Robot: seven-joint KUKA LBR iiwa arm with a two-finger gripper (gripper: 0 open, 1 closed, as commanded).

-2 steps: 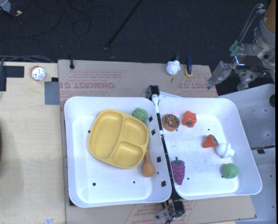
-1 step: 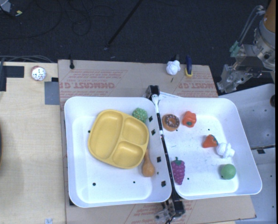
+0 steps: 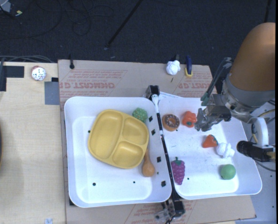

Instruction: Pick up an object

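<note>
- Cardboard sheeting point(image 3: 106, 80) covers the bench under two white bins side by side, with dark floor beyond.
- Right bin point(image 3: 251, 183) holds the loose toy foods; the gripper point(image 3: 203, 123) hangs low over its upper middle, and whether it is parted or clenched cannot be told.
- Nothing can be seen between its tips; a red-orange pepper point(image 3: 189, 119) lies just beside it on the left.
- A strawberry point(image 3: 210, 141) sits just below the gripper, a white garlic point(image 3: 225, 150) next to it on the right.
- A donut point(image 3: 170, 122) lies near the dividing wall; purple grapes point(image 3: 178, 170) lie lower, close to that wall.
- A green lime point(image 3: 227, 171) sits near the lower right rim, with bare floor between it and the grapes.
- Left bin point(image 3: 78, 181) carries a yellow divided plate point(image 3: 119, 138), a green broccoli point(image 3: 140, 114) at its upper edge and a tan pear point(image 3: 148, 167) at its lower corner.
- Bare bin floor lies along the left bin's bottom.
</note>
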